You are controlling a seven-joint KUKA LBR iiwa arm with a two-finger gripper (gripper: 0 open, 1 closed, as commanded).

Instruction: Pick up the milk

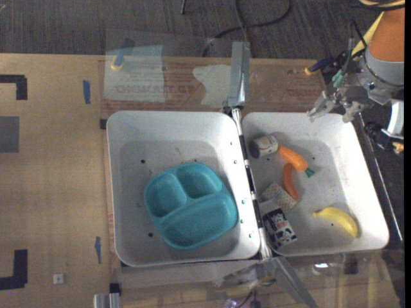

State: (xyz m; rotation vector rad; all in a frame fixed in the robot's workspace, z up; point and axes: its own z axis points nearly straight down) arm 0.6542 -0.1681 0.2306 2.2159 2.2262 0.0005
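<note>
Milk carton point(280, 226) — a small black-and-white box — lay at the near-left corner of the right bin point(371, 172), close against the wall shared with the left bin point(122, 172); its long axis ran roughly from 11 to 5 o'clock. From the pincer point(334, 105), which hung over the right bin's far rim, the milk lay toward about 7 o'clock, well apart — the whole depth of the bin stood between them. The coming move therefore appeared to call for a diagonal travel toward the near-left corner, with the wall beside the carton a likely hindrance. Whether the pincer was open or closed could not be told; nothing was seen held in it.

Also in the right bin: a banana point(339, 220) at the near right, a beige sponge-like block point(278, 194) just beyond the milk, an orange carrot-like toy point(293, 165) mid-bin, and a grey can point(263, 146) on its side at the far left. The left bin held a teal divided plate point(190, 205). Both bins rested on the counter point(51, 172).
</note>
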